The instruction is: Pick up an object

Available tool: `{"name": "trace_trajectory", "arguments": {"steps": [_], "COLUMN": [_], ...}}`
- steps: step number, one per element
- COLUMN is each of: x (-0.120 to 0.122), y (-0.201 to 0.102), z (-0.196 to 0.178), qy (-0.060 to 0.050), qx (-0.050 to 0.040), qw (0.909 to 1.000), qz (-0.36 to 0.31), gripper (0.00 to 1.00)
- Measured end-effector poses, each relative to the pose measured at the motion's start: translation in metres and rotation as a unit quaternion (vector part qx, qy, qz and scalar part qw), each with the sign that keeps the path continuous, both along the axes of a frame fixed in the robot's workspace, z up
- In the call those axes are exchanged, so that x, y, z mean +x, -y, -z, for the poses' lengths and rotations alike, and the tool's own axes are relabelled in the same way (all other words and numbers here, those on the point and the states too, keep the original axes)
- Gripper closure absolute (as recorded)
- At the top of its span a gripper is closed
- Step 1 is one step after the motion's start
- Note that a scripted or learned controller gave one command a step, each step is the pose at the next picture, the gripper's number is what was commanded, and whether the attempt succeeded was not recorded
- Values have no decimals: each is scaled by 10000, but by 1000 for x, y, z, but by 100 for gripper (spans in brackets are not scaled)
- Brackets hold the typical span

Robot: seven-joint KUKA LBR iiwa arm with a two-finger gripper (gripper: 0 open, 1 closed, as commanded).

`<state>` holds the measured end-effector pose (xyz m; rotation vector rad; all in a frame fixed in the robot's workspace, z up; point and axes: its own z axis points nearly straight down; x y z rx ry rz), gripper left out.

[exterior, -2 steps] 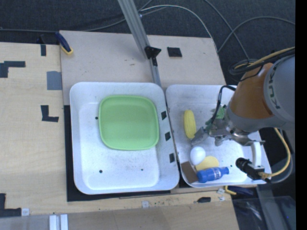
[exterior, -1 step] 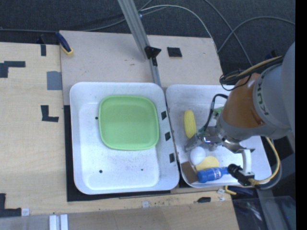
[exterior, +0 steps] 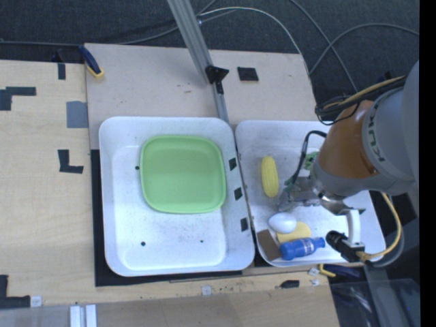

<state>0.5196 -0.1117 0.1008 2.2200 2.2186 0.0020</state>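
Observation:
In the right bin (exterior: 253, 136) lie a yellow corn cob (exterior: 270, 175), a white egg-shaped object (exterior: 281, 222) on a pale yellow piece (exterior: 297, 231), a blue bottle (exterior: 302, 248) and a brown flat piece (exterior: 266, 244). A small green object (exterior: 311, 160) peeks out beside the arm. My gripper (exterior: 294, 198) hangs low in this bin, just right of the corn and directly above the white object. The wrist hides its fingertips, and I see nothing between them.
The left bin (exterior: 119, 237) holds a square green plate (exterior: 182, 174). A metal pole (exterior: 197, 43) slants across the back of the bench. Cables loop behind the right bin, and the arm's bulk covers that bin's right half.

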Motion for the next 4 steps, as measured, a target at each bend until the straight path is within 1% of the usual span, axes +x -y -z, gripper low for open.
{"name": "trace_trajectory", "arguments": {"steps": [1, 2, 3, 4], "x": [2, 12, 13, 37], "y": [4, 9, 9, -39], "z": [-61, -114, -166, -150], "qy": [8, 6, 5, -24], "qx": [3, 3, 4, 10], "qw": [10000, 10000, 10000, 10000], "qz": [-4, -5, -5, -25], "gripper": [100, 100, 100, 100]}}
